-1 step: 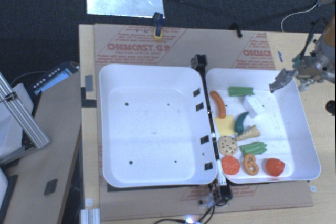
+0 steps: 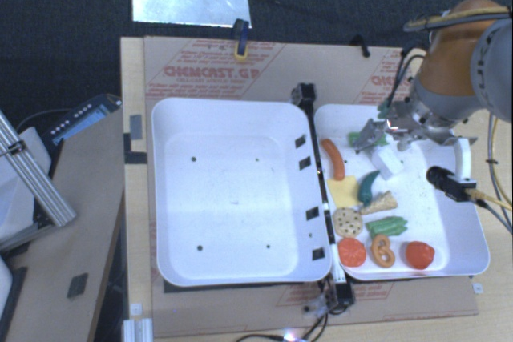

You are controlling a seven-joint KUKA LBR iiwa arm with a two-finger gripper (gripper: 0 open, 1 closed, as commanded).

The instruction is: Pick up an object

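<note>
On the bench (image 2: pixel 200 64), two white bins (image 2: pixel 232 116)

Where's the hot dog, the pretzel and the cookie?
hot dog (image 2: pixel 333 159): camera view, middle of it.
pretzel (image 2: pixel 383 251): camera view, its upper loop.
cookie (image 2: pixel 347 222): camera view, centre of its face.

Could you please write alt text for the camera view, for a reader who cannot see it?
A grey arm's gripper hovers over the right bin, above toy foods including a sausage, a cookie and a tomato. The left bin sits alongside.
</note>
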